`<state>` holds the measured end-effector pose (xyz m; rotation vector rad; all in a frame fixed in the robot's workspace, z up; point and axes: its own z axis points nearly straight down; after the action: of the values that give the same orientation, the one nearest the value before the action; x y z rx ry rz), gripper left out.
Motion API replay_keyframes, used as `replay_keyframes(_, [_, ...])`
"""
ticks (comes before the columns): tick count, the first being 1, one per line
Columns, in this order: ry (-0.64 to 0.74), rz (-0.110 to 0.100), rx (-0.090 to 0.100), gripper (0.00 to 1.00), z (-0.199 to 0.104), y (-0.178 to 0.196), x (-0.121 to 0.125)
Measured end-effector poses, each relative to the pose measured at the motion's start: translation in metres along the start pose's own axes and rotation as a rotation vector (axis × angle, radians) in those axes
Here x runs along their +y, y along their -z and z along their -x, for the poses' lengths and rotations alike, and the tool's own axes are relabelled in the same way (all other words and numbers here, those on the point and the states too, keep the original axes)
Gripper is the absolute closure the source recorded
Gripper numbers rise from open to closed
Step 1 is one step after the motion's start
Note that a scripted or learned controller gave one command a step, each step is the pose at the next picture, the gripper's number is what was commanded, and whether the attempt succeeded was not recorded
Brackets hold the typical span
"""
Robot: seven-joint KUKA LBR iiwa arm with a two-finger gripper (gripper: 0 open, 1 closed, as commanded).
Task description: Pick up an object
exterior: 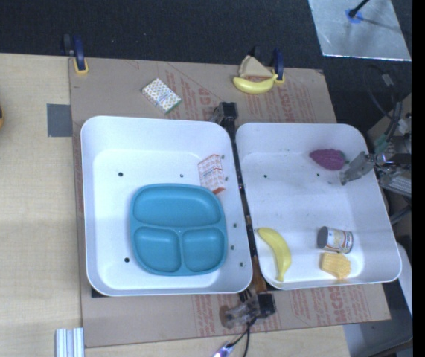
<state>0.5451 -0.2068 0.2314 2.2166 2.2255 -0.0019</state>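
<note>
Two white bins sit on the desk (pixel 26 199), where the gripper (pixel 353 169), its opening impossible to judge, hovers at the right bin's (pixel 294 192) right edge beside a purple object (pixel 327 158).

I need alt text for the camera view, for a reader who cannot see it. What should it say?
Two white bins sit side by side: the left bin holds a blue divided tray and a small packet, the right bin a banana, a can, a yellow block and a purple object. The gripper is at the right bin's far right side, beside the purple object.
</note>
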Motion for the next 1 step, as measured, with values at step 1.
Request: replay_keyframes(1, [0.002,-0.003,0.001,0.0,0.0044,-0.1129,0.0734])
